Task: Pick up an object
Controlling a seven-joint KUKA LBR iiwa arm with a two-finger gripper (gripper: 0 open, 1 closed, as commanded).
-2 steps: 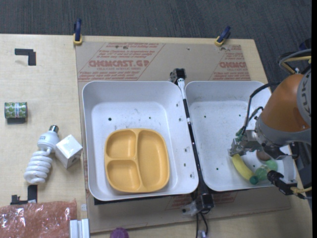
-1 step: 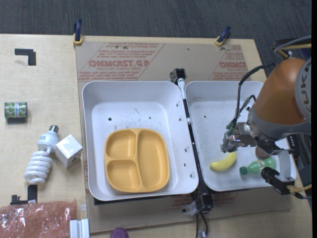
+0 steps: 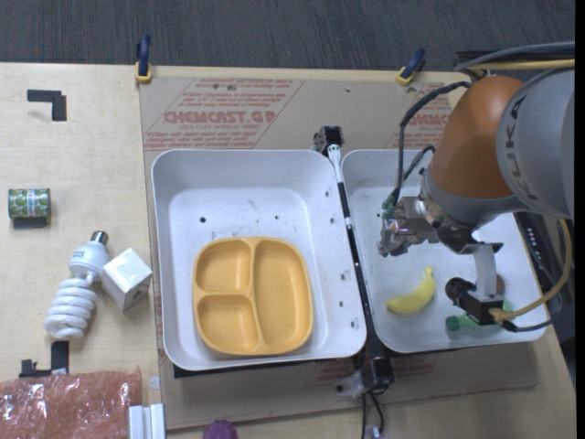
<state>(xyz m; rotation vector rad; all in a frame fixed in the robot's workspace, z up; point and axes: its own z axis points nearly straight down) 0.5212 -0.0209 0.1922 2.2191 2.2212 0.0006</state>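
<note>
Two white bins sit side by side; the right bin (image 3: 366, 176) holds a banana (image 3: 413, 294), lying apart, below the gripper (image 3: 393, 238). Jaw state indeterminable.

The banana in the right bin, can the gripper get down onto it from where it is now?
Probably yes. The banana lies bare on the right bin floor with nothing on top of it, and the gripper hangs just above and left of it in that bin. A green object lies apart.

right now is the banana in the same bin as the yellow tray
No, the banana lies in the right bin, while the yellow tray sits in the left bin.
</note>
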